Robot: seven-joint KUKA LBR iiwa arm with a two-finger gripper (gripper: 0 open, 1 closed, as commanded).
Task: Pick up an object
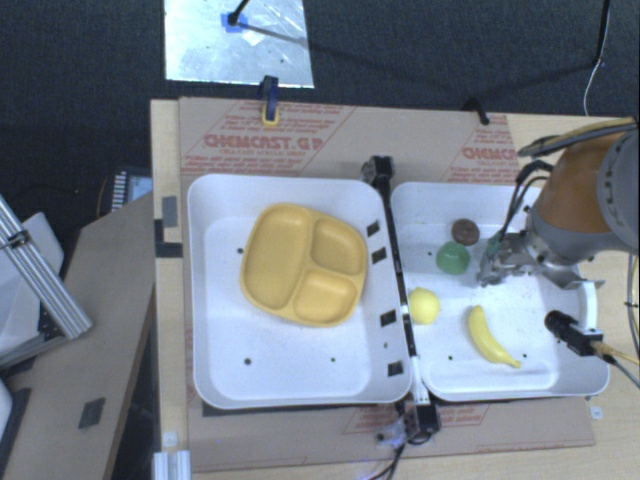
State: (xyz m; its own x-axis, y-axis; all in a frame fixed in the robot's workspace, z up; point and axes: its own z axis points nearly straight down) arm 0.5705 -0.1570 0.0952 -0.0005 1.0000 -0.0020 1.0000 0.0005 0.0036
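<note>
The right bin (530, 378) holds a green ball (453, 259), a small brown round object (464, 231), a yellow lemon-like ball (423, 306) and a banana (491, 337). My gripper (491, 269) is low in this bin, just right of the green ball and above the banana in the view. It looks close to the green ball, but I see nothing held in it. The grey arm with its orange band (578, 186) comes in from the right.
The left bin (215, 368) carries a yellow divided plate (303, 264). A black divider with clips (393, 278) runs between the bins. A black part of the arm (568, 332) hangs over the right bin's right side. Cardboard (330, 138) lies under both bins.
</note>
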